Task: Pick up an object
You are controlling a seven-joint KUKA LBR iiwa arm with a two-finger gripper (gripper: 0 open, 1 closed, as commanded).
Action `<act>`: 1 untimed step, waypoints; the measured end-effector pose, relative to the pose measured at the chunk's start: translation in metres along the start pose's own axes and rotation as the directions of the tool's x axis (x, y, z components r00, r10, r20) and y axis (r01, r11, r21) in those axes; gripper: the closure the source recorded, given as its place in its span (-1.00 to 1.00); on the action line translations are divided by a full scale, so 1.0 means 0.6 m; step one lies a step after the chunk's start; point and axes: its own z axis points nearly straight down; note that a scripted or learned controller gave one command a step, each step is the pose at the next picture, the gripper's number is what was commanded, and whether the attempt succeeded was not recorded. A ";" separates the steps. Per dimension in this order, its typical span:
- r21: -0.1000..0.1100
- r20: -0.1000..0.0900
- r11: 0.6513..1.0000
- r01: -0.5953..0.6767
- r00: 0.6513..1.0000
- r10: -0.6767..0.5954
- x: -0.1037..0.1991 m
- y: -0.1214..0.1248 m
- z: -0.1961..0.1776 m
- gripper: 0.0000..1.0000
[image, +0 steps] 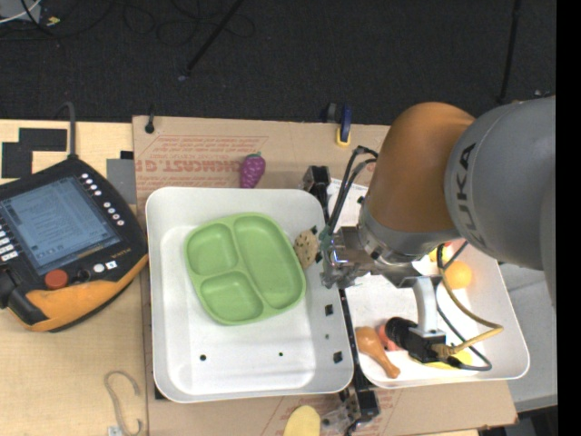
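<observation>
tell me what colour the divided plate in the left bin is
Light green; the divided plate shows plainly in the camera view.

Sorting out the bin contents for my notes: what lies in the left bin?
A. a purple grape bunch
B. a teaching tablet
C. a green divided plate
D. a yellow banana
C: the green divided plate lies inside the left bin, tilted toward its upper part.

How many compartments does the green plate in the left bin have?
3. The green plate has one at its upper left, a long one along its right side, and one at its lower left. None looks hidden.
</observation>
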 end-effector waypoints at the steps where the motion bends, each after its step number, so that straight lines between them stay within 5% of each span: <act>1: 0.000 0.002 1.000 0.000 1.000 0.000 -0.001 0.025 0.015 1.00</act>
